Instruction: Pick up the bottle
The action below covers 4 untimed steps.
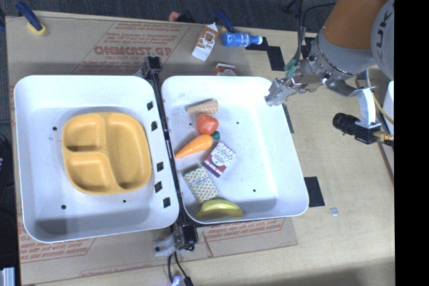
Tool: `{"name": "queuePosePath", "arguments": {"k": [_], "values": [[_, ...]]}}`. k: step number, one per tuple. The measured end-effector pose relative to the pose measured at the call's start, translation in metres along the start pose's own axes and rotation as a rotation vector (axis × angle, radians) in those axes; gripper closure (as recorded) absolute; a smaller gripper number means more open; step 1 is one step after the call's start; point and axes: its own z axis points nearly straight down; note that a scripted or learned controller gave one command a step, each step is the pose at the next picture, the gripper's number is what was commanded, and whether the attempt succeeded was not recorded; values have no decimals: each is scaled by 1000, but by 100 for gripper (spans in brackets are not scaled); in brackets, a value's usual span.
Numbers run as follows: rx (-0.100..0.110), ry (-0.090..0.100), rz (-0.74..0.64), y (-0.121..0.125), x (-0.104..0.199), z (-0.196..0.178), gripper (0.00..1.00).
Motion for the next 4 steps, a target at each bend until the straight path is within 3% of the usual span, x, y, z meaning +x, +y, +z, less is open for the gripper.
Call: {"name": "queuePosePath", "arguments": {"k": [1,2,4], "values": [[-1,0,-274,-51,-14,-27,100],[-2,-1,-303,-102,-7,-25,100],[-1,0,-337,-110,-6,40,100]]}}
